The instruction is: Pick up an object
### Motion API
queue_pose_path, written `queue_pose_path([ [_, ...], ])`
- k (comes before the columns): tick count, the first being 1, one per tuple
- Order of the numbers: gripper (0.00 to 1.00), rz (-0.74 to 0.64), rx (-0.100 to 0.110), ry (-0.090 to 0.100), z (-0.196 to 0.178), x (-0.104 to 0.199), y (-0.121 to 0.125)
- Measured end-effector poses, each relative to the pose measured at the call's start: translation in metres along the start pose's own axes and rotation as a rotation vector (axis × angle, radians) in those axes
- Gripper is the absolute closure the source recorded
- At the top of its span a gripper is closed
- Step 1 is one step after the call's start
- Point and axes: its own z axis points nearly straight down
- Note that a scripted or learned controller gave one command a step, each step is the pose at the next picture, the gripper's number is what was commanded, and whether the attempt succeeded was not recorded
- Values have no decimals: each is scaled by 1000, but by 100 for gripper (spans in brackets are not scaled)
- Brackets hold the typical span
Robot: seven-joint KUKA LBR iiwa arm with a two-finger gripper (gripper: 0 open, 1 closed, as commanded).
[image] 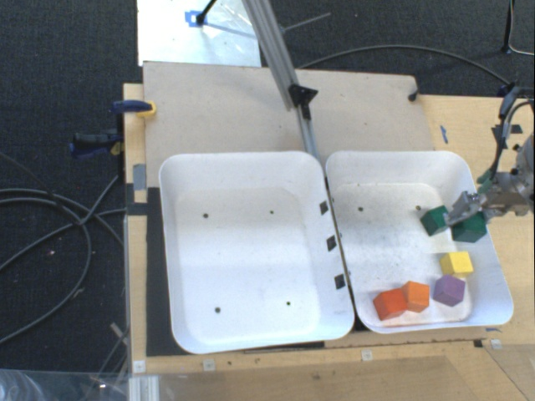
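The arm enters from the right edge, low over the right bin [485, 303], its wrist end angled down and leftward toward that bin's upper right part. The gripper [456, 216] sits at about mid-height of the bin's right side, its grey fingers pointing left.

2 dark green blocks lie at the gripper's tip. The left green block [434, 220] is just ahead of the fingertips, touching or nearly touching them; the right green block [470, 228] sits just below and behind the tip, partly under the gripper body. Whether either block is actually between the fingers cannot be told from this angle — the fingers overlap both shapes, and whether the gripper is spread or closed is not clear either.

Further toward the bin's near edge, well apart from the gripper, lie 4 more blocks: a yellow block [456, 263] nearest the green pair, a purple block [450, 290] just below it, and an orange block [416, 295] touching a red block [389, 304] on its left. All rest on the bin floor.

The left bin [251, 178] stands beside the right one, their inner rims meeting — a slanted metal pole [272, 44] crosses above the bench toward that seam.
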Motion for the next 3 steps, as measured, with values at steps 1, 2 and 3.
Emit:
queue_pose_path([
  [1,100,-13,4,6,-10,68,21],
  [2,100,-9,14,7,86,119,16],
  [3,100,-14,8,8,92,199,19],
])
